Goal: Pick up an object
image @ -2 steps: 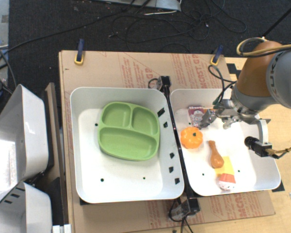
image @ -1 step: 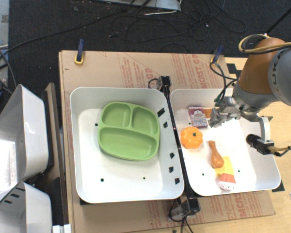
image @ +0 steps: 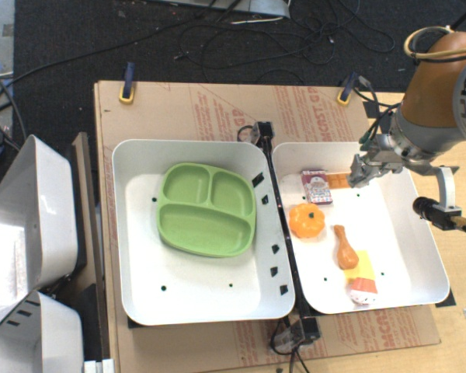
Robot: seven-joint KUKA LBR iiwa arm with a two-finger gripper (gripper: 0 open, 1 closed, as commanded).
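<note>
The gripper is positioned over the far part of the right bin, just beyond the pink carton and close to a small orange piece lying against that carton. Whether anything is pinched cannot be told from this view, since the fingertips are dark and small against the bin floor.

For a sound pick, one object should be selected and the gripper centred over it before descent. The closing axis should be set across the object's narrow dimension. Neighbouring items should be kept outside the finger path, as the carton and the orange piece lie touching.

The candidate objects are described relative to the pink carton. The carton is a small box with a printed face, lying flat. Just nearer than it, the orange pumpkin is found, rounded and ribbed, probably prone to slipping. Further toward the near wall lie a tan drumstick and a yellow packet, close together.
</note>
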